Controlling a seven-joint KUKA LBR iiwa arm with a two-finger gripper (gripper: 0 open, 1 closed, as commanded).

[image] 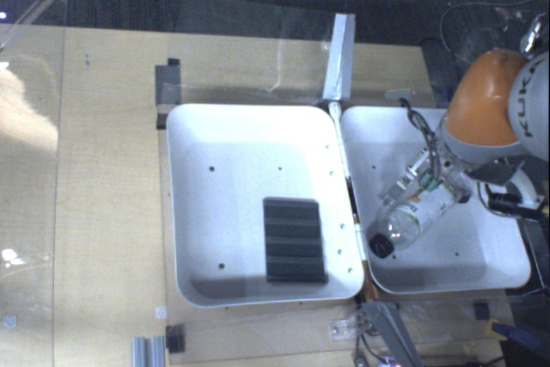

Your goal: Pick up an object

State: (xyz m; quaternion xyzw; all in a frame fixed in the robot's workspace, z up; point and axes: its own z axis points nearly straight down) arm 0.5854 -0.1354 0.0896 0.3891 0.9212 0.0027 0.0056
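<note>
Nearest the camera, along the front edge of the pale wooden counter (94, 211), a few small clips and brackets just below the two bins. Just beyond, in the right-hand shallow white bin (494, 266), a clear plastic bottle with a black cap (411, 223), lying on its side near that bin's left wall; cap end toward the front left, close to the wall, base end up and to the right, so the long axis slanted across the bin floor. At the bottle's upper right end, touching or nearly touching it, the two-finger gripper (424, 179) of the grey arm with the orange band (485, 103), reaching in from the right. Fingers lost among cables and the clear plastic: cannot tell how far open, nor whether anything between them. Probably best gripped across the slant, not along it. Left of the bottle, in the other white bin (193, 150), a black ribbed rectangular block (294, 241), lying flat near the front, well apart from the gripper.
</note>
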